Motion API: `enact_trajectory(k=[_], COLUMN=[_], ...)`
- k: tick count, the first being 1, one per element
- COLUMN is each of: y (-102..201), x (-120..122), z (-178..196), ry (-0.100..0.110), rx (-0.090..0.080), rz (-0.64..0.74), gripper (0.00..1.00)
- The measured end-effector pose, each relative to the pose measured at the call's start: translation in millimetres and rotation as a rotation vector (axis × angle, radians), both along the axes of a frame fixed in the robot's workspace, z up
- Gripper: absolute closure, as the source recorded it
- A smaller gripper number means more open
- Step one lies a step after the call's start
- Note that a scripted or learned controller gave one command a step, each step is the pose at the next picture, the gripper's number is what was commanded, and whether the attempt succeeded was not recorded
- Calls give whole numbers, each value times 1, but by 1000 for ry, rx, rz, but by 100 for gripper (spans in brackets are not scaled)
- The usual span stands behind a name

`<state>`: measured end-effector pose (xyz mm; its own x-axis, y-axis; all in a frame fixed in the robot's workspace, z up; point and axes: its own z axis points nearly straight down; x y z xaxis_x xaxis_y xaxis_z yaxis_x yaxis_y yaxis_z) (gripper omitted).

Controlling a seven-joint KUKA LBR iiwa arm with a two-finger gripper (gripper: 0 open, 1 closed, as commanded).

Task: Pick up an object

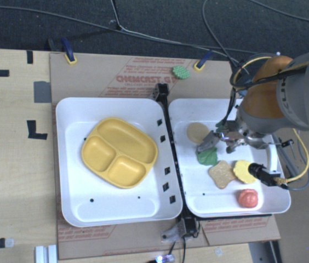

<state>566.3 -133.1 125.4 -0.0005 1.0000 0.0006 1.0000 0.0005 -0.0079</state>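
- The bench (12,163) is pale wood with a brown cardboard sheet (116,75) laid under two shallow white bins; beyond it lies dark carpet crossed by loose cables.
- Nearest the viewer, in the right bin (198,204), a pinkish-red round piece (247,198) sits by the front wall, well apart from the arm's business end.
- Just behind it lie a tan bread-like slice (221,174) and a yellow lump (243,171), side by side and nearly touching.
- A green piece (207,157) lies just beyond the slice, directly under the gripper (212,143), which hangs low over it with its fingers spread apart and nothing between them.
- A beige round disc (197,132) rests just beyond the gripper, near the divider.
- The left bin (67,114) holds a yellow compartment tray (119,152), lying at a slant.
- Farthest off, a small green dotted item (181,73) sits on the cardboard outside both bins.
- The step in hand looks like the descent onto the green piece (the likeliest target, given where the fingers hang). To do it well: centre the fingers so they straddle the piece, go down close to the bin floor before closing, and keep clear of the tan slice so it is not nudged or pinched along.
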Motion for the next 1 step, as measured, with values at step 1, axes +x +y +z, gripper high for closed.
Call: enact_trajectory(k=[1], y=[0], x=[0], z=[-42], ry=[-8], rx=[-2], rz=[1], gripper=[0])
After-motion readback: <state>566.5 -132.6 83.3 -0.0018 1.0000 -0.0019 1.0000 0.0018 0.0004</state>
